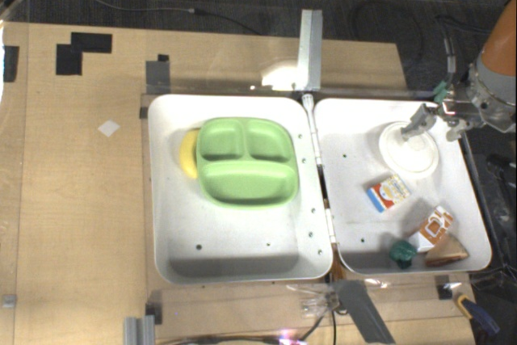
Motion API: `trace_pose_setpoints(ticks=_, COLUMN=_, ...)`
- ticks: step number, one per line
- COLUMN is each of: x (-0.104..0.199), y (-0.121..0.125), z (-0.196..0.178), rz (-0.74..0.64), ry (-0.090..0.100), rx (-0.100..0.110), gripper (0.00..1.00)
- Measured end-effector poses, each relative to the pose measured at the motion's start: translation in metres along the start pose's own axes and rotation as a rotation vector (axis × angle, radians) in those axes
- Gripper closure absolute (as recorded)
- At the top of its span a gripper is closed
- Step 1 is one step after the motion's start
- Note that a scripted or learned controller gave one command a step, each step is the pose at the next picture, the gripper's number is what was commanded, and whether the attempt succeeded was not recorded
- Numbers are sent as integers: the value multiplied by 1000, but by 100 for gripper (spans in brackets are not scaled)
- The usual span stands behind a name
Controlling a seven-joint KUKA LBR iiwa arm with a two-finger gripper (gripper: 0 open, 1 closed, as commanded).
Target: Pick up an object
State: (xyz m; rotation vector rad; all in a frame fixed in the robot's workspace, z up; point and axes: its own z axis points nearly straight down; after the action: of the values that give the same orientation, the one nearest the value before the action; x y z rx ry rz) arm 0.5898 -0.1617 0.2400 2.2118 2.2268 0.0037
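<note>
- Occupying the left bin (170, 238): one green divided tray (245, 160), lying flat over one yellow item (187, 154), which shows at its left edge.
- Scattered across the right bin (355, 238), each apart and open to a grasp: one white round lid (409, 148), one small carton (388, 193), one green piece (402, 253), one brown packet (437, 235).
- The gripper (421, 122) hangs over the lid's upper edge, probably lining up on it; spread or pressed together cannot be told.

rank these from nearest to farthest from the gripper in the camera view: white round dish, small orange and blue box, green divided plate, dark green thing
Measured from the gripper:
1. White round dish, right bin, just below the gripper.
2. Small orange and blue box, middle of the right bin.
3. Dark green thing, right bin's near edge.
4. Green divided plate, left bin.
</note>
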Motion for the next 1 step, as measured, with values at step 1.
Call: trace_pose_setpoints(ticks=1, x=23, y=-78, z=70, rz=-6, ry=0, rx=1, gripper=0)
